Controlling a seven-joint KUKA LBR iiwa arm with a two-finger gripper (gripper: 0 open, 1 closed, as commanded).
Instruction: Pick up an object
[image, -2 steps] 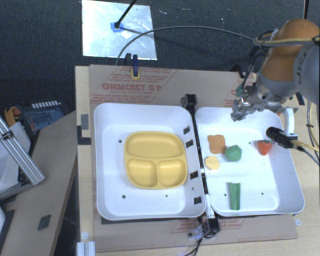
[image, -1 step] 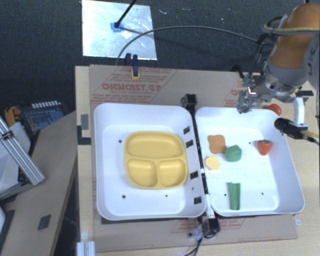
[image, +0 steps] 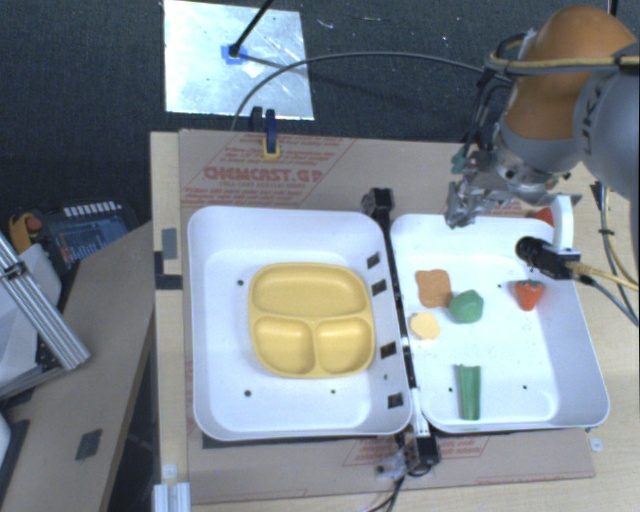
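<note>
On my screen I see a dark carpeted floor around a pale wooden bench (image: 120, 300) topped with a brown cardboard sheet (image: 280, 165) printed in red. Two shallow white plastic bins sit side by side on it, touching along a black hinged seam.

The left bin (image: 215, 240) carries a yellow plastic plate with three compartments (image: 308, 318), lying near its middle.

The right bin (image: 570, 340) carries five small toy foods. An orange-brown flat slice (image: 433, 287) lies near the bin's left edge, with a pale yellow round disc (image: 425, 326) just below it and a green rounded lump (image: 466, 306) just beside both. A green upright stick-shaped piece (image: 468, 391) lies toward the near edge. A small red and orange piece with a green top (image: 529, 293) lies toward the right edge.

The grey arm with its orange band (image: 565, 60) reaches in from the right. Its two-finger gripper (image: 460, 214) hangs over the far left corner of the right bin. All the toy foods lie nearer me than the fingertips, well apart from them; the orange-brown slice is closest. I cannot tell how the fingers are set.
</note>
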